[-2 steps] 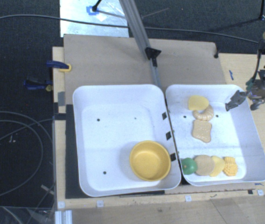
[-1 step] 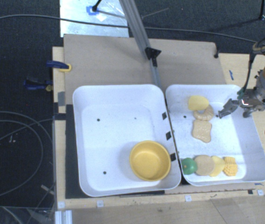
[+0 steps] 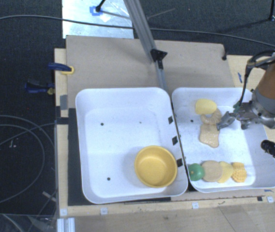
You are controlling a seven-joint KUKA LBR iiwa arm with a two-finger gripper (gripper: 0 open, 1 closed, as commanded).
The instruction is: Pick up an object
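Pincer (image 3: 226, 121) hovered low over the right bin (image 3: 261, 151), its tip just beside the tan flat piece (image 3: 209, 135); whether it was wide or narrow I could not tell, and nothing showed between its tips. That tan piece lay mid-bin, touching a pale yellow piece (image 3: 205, 106) above it. Along the bin's near edge sat a green ball (image 3: 196, 170), a beige disc (image 3: 212, 171) and a yellow waffle piece (image 3: 238, 172) in a row. Next door, the left bin (image 3: 113, 115) held a yellow bowl (image 3: 156, 166), upright, on the counter (image 3: 108, 62).
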